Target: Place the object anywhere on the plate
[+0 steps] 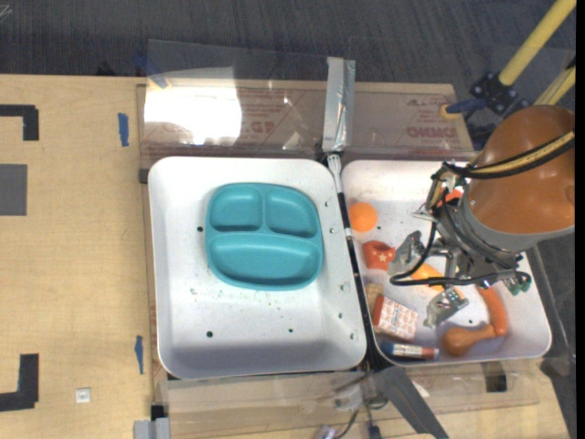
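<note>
low in the right bin (539,323), the end effector (437,286) hangs under the grey arm (512,199) with its orange band, among a scatter of small toy foods. whether it is spread or pressed together cannot be told, since cables and metal parts crowd the tip. an orange piece (422,271) sits right at the tip, partly hidden by the mechanism, and it is unclear whether it is gripped. just left of the end effector lies a red-orange chunk (377,253), and further up-left an orange ball (363,217). below-left rests a printed packet (397,316), and below that a marker-like stick (413,348). to the lower right lie an orange carrot shape (494,307) and a brown drumstick-like piece (468,338).

well to the left, in the other white bin (183,337), rests the teal plate (265,234) with three compartments, nothing on it.

both bins sit on a pale wooden surface (64,273) with black and blue tape marks. a clear sheet (247,108) lies beyond the bins, then dark carpet (274,7), with a yellow pole (544,30) up-right.
</note>
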`<state>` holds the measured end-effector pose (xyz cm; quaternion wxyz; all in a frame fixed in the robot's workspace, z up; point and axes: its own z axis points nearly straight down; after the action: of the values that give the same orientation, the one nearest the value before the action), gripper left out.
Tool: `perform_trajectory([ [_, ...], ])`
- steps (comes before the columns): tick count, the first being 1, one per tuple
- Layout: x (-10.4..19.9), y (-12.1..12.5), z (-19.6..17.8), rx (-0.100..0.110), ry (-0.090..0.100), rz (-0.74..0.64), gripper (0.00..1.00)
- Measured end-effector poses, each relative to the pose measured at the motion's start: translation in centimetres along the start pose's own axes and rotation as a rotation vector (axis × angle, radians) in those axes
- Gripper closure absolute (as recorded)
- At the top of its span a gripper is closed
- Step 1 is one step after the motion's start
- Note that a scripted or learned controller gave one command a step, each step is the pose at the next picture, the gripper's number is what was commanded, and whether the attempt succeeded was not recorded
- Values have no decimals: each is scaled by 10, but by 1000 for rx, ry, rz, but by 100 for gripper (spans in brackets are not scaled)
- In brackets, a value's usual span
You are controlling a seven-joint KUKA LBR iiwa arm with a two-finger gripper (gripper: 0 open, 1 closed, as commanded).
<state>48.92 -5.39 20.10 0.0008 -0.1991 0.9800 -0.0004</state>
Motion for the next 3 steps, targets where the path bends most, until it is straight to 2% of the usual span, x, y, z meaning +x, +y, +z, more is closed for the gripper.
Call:
perform_trajectory([
  [1, 29, -75, 14, 2, -4, 104, 0],
  [2, -35, -147, 111, 9, -14, -53, 0],
  [3, -38, -146, 98, 12, -25, -51, 100],
])
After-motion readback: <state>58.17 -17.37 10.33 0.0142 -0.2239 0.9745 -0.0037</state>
